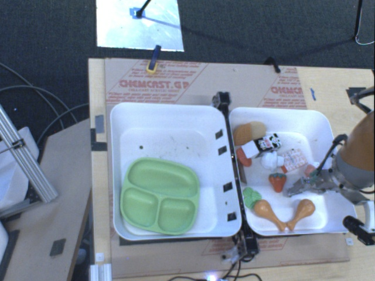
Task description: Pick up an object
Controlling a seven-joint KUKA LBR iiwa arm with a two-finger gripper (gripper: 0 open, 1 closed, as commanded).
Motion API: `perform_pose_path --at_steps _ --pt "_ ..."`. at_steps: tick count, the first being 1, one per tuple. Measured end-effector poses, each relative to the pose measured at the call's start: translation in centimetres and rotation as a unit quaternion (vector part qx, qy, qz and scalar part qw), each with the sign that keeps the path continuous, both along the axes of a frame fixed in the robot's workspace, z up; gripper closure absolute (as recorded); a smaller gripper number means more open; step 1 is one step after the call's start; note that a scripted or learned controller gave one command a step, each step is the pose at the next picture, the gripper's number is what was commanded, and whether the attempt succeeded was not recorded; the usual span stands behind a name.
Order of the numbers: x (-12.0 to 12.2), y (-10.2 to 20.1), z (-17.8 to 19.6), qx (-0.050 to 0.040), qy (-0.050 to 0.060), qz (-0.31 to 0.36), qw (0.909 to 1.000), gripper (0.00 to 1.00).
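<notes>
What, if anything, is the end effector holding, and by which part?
Nothing visibly: the end effector hovers over the right bin, beside the strawberry, with no object between its tips.

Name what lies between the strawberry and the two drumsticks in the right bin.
Bare white bin floor separates the strawberry from both drumsticks, seen in the camera view; the tool sits just right of that stretch.

A robotics lab test bench

The bench (193, 78) is a board printed with a maker's name, carrying two white bins (170, 122) clipped side by side; loose cables (35, 98) run over dark carpet (47, 22) past its left edge, beside an aluminium frame strut (26, 157).
</notes>
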State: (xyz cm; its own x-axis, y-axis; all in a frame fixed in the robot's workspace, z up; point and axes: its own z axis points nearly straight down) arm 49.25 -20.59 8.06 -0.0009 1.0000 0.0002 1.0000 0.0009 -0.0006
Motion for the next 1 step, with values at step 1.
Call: perform_pose_path --at_steps 1 --pt "-0.51 -0.11 5.69 -0.0012 -0.003 0.001 1.0000 0.00"
